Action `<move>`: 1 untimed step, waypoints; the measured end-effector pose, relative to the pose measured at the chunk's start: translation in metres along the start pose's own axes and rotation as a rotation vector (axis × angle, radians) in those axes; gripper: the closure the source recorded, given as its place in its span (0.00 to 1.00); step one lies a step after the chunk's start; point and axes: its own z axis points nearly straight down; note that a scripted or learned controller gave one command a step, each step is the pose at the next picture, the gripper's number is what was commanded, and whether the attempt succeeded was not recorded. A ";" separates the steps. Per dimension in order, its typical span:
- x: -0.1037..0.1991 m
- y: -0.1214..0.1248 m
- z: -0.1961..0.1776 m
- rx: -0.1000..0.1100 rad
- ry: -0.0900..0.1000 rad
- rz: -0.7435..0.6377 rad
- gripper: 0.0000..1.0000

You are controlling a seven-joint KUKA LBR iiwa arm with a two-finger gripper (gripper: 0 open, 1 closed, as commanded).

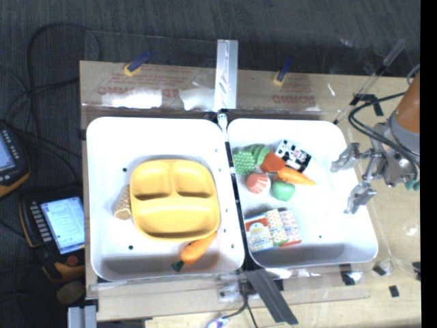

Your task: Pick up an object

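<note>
A yellow divided tray (175,206) is lying in the left bin (102,183), with an orange carrot (195,249) touching its near edge. In the right bin (341,241), small toy foods are clustering at the far left, and a flat printed packet (273,229) is lying nearer. The gripper (356,181) is hovering over that bin's right rim, fingers spread, holding nothing
</note>
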 end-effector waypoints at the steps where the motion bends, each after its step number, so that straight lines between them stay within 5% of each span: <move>1: -0.042 0.004 0.132 0.005 -0.012 -0.035 0.00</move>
